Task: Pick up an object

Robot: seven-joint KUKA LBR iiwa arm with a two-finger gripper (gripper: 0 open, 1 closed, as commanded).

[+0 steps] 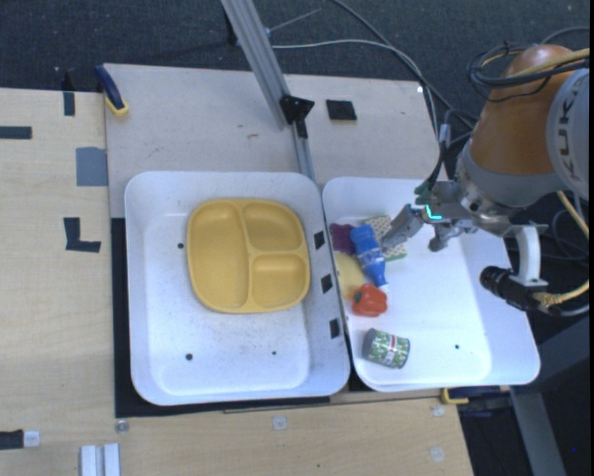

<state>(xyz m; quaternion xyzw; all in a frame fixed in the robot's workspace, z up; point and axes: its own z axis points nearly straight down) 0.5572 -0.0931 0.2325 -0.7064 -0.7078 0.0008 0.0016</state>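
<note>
Target pile: honestly the pickable stuff is all in the right bin (495,360), bunched along its left wall. There's a blue thing (370,260), a purple one (341,237) just beside it, something speckled (382,228) behind, a yellow piece (347,269), and a red-orange thing (369,300) just below the blue.

Easy pick: the green can (387,348) lies on its side near the front of that bin, apart from the cluster. I'd say that's the cleanest grab, nothing crowding it.

Gripper (412,222): hovering over the top edge of the cluster, near the speckled and blue items. Jaws: can't tell if they're apart or together, the wrist blocks too much. Nothing visibly held.

How I'd do it: from where it sits, the blue thing is closest, but neighbours touch it on a couple of sides, so come straight down and straddle its narrow width. Otherwise you nudge the pile.

Risk: left wall of the bin is tight against the clutter, a finger could catch it.

Left bin (153,266): just a yellow divided plate (248,255), flat and awkward to pinch, skip it.

Tabletop (39,296): tan with tape marks.
</note>
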